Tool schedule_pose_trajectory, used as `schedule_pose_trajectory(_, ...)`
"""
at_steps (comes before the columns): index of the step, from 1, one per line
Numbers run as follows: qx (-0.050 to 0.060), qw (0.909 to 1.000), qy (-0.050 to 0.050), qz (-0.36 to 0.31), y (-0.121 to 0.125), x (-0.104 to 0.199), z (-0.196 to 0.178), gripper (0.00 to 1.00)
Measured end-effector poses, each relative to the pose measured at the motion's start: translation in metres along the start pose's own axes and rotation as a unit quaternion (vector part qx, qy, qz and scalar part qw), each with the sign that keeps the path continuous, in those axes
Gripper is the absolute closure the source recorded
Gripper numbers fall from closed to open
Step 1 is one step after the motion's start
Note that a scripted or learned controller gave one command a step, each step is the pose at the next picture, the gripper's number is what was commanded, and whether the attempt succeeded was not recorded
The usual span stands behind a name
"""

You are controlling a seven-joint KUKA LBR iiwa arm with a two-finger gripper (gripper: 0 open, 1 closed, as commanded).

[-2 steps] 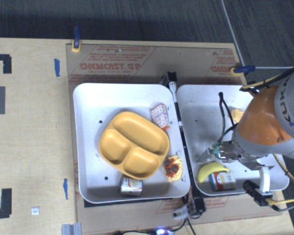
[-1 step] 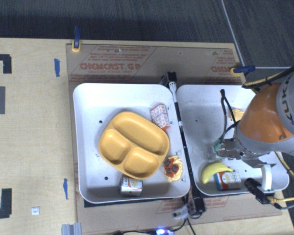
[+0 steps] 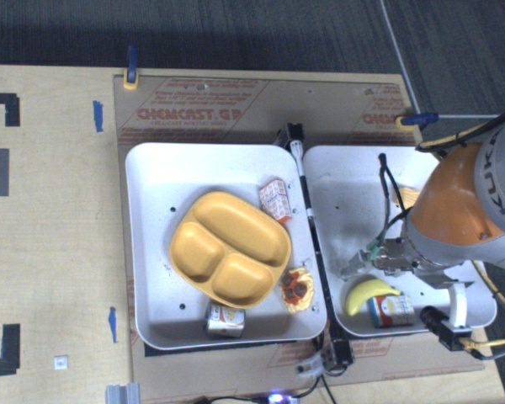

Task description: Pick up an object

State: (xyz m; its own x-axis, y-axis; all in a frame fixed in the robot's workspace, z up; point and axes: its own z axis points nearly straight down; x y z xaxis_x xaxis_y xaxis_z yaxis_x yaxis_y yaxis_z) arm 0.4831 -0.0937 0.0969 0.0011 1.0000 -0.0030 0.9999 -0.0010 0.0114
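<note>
One banana [image 3: 368, 293] below end effector [image 3: 379, 257].

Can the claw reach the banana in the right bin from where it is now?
Probably yes. The claw hangs just above the banana, which lies uncovered in the right bin, with a can touching its side.

Both bins are formed of smooth white plastic with a dull sheen: the left bin [image 3: 143, 225] well to the left of the gripper [image 3: 379, 259], the right bin [image 3: 337, 183] around it. The yellow divided tray [image 3: 229, 247], far left of the gripper, is seen as glossy moulded plastic. The banana [image 3: 366, 293], just below the gripper, is presented with a smooth, slightly shiny skin. The small can [image 3: 391, 310] beside it is wrapped in a printed label. The bench board [image 3: 50, 251] is finished in matt pale wood. The orange band [image 3: 454, 204] to the right of the gripper is seen as smooth and semi-gloss.
</note>
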Motion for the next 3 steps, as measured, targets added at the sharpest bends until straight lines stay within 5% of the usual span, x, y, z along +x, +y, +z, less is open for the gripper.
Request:
schedule_pose_trajectory(1,0.005,1.0,0.002,-0.001,-0.003,0.001,0.011,0.0)
schedule_pose_trajectory(2,0.001,1.0,0.0,0.0,-0.001,0.0,0.0,1.0)
schedule_pose_trajectory(3,0.001,1.0,0.0,0.0,-0.001,0.0,0.0,0.0)
